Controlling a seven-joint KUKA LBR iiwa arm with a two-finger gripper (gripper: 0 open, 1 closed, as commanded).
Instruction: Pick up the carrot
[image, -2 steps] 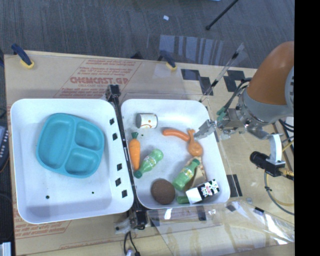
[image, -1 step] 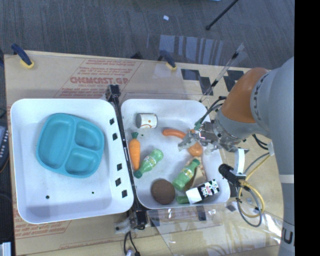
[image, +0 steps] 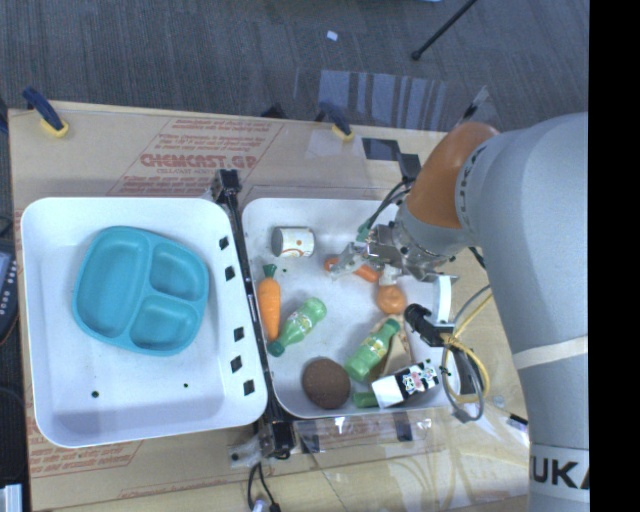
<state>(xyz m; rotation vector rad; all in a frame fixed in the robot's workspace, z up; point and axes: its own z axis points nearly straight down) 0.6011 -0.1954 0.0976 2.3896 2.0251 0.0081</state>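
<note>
One camera sits fixed above the surface (image: 200, 150), looking down at a slant on both white bins (image: 60, 400). It stands fairly near, and the arm (image: 530, 230) enters from the frame's right side.

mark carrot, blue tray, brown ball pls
carrot (image: 269, 306): camera view, middle of the orange body, by the right bin's left wall.
blue tray (image: 141, 289): camera view, central divider, in the left bin.
brown ball (image: 326, 383): camera view, top of its round surface.
</note>
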